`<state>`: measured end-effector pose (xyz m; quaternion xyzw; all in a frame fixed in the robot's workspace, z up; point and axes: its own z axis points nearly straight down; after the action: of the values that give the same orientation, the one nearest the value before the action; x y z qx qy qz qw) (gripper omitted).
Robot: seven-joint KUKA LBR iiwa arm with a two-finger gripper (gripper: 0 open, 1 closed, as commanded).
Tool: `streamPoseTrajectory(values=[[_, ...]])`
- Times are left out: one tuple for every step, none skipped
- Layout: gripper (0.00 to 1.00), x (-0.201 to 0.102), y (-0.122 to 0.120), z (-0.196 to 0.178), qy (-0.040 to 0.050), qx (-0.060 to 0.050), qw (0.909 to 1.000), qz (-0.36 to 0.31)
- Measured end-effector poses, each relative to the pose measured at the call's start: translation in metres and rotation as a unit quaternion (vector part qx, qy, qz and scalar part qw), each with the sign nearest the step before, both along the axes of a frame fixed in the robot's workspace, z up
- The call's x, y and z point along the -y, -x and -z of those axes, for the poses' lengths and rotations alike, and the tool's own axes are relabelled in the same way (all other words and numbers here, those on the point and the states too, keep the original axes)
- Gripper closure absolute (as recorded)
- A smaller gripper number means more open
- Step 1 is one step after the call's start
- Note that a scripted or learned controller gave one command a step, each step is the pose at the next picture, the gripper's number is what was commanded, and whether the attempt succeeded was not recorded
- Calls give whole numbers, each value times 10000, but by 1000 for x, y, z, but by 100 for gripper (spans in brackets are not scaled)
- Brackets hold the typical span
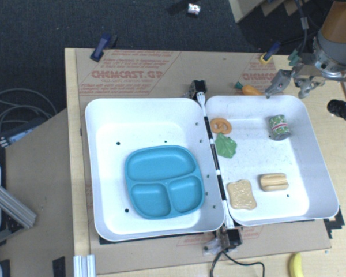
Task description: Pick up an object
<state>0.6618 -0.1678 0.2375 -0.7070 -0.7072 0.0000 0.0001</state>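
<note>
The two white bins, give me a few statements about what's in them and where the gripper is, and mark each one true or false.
1. The blue divided plate lies in the left bin. True.
2. The gripper is holding the bread slice. False: the bread slice lies in the right bin, and the gripper is above that bin's far edge.
3. The green can lies in the right bin. True.
4. The pretzel sits on the blue plate. False: it lies in the right bin, near the divider.
5. The green leaf lies just below the pretzel in this view. True.
</note>
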Motion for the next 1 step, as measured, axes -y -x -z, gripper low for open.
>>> streamPoseTrajectory(values=[[0, 35, 11, 107, -1, -14, 10000, 7]])
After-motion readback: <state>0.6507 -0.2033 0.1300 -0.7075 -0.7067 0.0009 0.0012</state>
